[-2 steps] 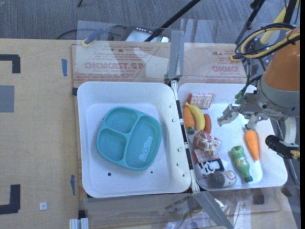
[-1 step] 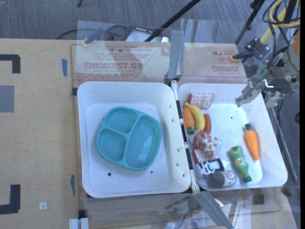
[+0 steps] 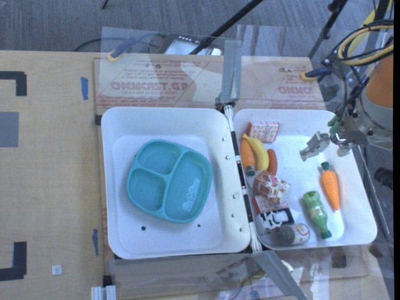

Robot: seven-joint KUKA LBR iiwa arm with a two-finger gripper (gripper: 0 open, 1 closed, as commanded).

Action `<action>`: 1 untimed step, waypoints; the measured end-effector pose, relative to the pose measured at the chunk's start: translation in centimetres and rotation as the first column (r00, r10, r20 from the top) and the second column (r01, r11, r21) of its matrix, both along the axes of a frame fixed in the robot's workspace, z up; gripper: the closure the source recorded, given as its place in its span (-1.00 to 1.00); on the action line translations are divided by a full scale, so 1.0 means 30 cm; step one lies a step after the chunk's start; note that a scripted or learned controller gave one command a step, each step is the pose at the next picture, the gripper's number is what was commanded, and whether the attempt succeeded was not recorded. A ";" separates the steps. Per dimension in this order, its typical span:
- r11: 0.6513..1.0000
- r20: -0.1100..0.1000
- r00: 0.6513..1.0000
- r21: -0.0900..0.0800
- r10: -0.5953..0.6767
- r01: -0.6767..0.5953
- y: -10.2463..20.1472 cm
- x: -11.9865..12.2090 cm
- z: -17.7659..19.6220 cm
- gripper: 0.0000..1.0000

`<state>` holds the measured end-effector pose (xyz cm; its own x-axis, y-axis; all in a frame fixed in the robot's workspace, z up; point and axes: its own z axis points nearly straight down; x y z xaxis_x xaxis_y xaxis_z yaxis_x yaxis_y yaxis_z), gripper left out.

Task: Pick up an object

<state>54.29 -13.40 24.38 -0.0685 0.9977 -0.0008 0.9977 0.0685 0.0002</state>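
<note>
Right now the end effector point(image 3: 314, 145) hovers near the carrot point(image 3: 330, 188) (grip state unreadable) over the right bin point(image 3: 365, 225)

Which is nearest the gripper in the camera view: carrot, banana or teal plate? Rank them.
From the gripper:
1. Carrot, just below it, right bin.
2. Banana, to its left, by the divider.
3. Teal plate, far left, in the other bin.

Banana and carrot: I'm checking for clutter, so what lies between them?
In the camera view, bare white bin floor lies between the banana and the carrot; the claw hovers just above that stretch.
</note>
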 end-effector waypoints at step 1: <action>1.000 0.002 1.000 -0.002 0.002 -0.002 0.001 0.003 0.034 1.00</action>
